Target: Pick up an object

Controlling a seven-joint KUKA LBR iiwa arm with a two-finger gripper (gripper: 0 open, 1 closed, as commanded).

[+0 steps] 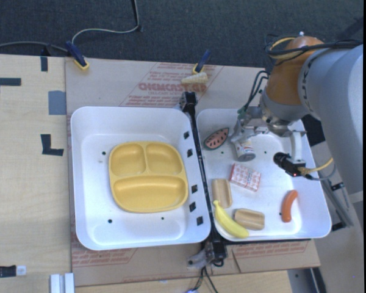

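My gripper (243,146) hangs low over the upper left part of the right bin (311,224), under the grey arm with the orange band (290,78). Just to its left lies a watermelon-slice toy (216,138). A pink-and-white packet (245,177) lies right below the gripper. Further down are a tan bun (221,192), a yellow banana (229,220), a second bun (249,218) and a red sausage (288,205). I see nothing held in the gripper.
The left bin (88,163) holds a yellow divided plate (148,176). A black divider with clips (195,163) runs between the bins. A small black part (288,162) and cables hang off the arm over the right bin's right side.
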